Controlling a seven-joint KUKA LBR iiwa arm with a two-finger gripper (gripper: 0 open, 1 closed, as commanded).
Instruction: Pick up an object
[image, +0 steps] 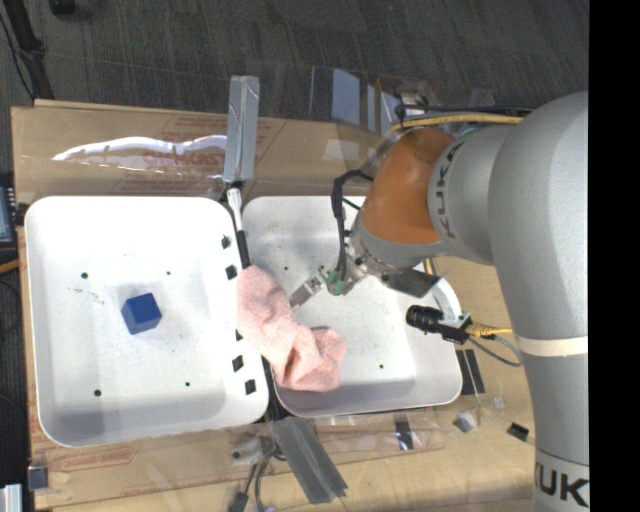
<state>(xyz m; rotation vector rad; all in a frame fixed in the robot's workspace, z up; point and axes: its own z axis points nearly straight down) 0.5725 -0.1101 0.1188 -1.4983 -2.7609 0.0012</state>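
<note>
we saw the gripper low over the right bin, its jaws apart with nothing between them. the pink cloth lay at seven o'clock from it, draped across the bin's left rim. a blue cube sat in the left bin.

The grey arm reaches in from the right, orange wrist band bent down, pincer pointing left.
</note>
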